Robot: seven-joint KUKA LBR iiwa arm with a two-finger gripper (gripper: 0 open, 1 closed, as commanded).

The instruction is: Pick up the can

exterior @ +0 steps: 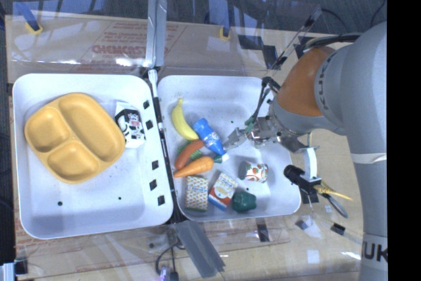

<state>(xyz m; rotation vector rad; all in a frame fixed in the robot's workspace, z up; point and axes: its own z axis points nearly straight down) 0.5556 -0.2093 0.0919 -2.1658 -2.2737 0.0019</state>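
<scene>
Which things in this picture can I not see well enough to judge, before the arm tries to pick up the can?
- Gripper, camera view: too small and blurred to tell how its fingers stand.
- Can: label blurred; too small to tell whether it lies or stands.
- Yellow plate hides the left side of the black-and-white cup.
- Snack packets and green item: print and shape too blurred.

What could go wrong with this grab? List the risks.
1. The can lies on its side in the right bin, so it may roll away when nudged.
2. The gripper sits up and left of the can, next to the blue bottle, and could close on the wrong item.
3. A green toy and a small carton lie nearby.
</scene>
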